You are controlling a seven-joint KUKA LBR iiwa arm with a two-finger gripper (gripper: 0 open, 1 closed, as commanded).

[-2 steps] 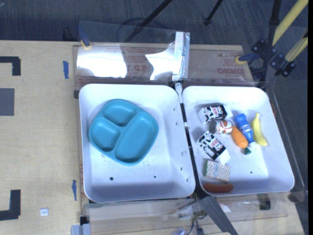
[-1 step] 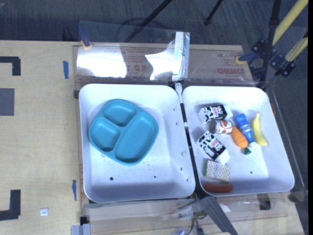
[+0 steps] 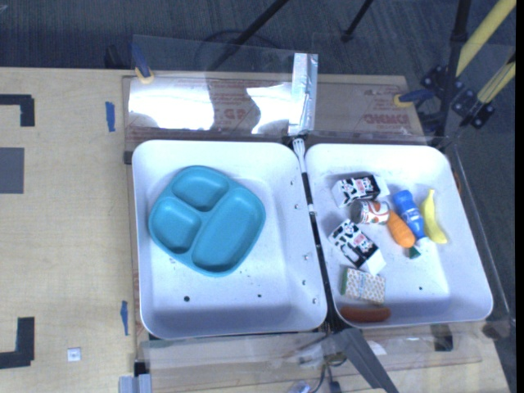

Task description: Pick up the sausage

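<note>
The sausage (image 3: 364,313) is a small reddish-brown link lying along the near wall of the right bin (image 3: 467,244), close to its front left corner. Just above it rests a pale speckled packet (image 3: 365,286).
The right bin also holds two black-and-white cartons (image 3: 358,188) (image 3: 354,241), a small can (image 3: 372,212), a carrot (image 3: 400,230), a blue bottle (image 3: 408,211) and a banana (image 3: 432,217). A blue three-part plate (image 3: 207,219) lies in the left bin (image 3: 164,301).
</note>
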